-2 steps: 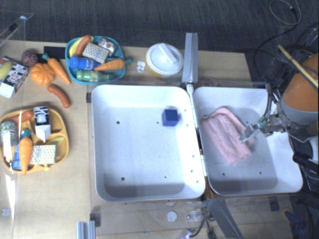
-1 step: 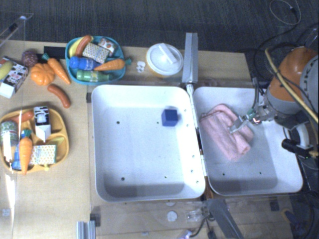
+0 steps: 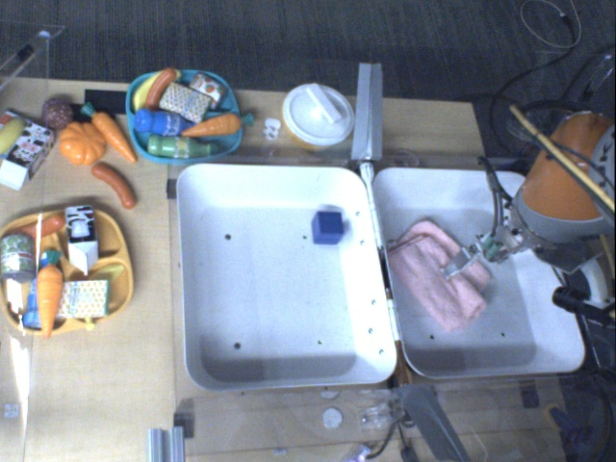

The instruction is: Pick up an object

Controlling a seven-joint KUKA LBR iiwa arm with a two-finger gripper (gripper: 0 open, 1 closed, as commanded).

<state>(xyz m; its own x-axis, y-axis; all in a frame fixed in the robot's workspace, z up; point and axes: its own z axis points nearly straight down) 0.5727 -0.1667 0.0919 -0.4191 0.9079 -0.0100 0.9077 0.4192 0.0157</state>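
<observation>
The pink cloth [image 3: 438, 275] lies crumpled in the right bin [image 3: 539, 349], filling that bin's left-centre part and running at a slant from upper left to lower right. The gripper [image 3: 469, 260] sits at the cloth's right edge, low over it, its metal fingers [image 3: 456, 267] reaching onto the fabric; whether they are spread or pinched together on the cloth cannot be told from this view. The arm's orange band [image 3: 568, 176] rises to the upper right of the cloth, beyond the bin's right side.

To the left of the cloth, across the divider between the two bins, a small blue cube [image 3: 329, 226] rests in the left bin [image 3: 279, 354], in its upper right part, well apart from the cloth.

Beyond the bins, up and left of the cloth, a white lidded container [image 3: 320, 115] stands on the bench. Further left a blue bowl [image 3: 183, 114] holds toy food, and a yellow tray [image 3: 117, 258] at the far left holds more toys. A toy pumpkin [image 3: 80, 144], a toy carrot [image 3: 115, 135] and a toy sausage [image 3: 115, 186] lie loose between them.
</observation>
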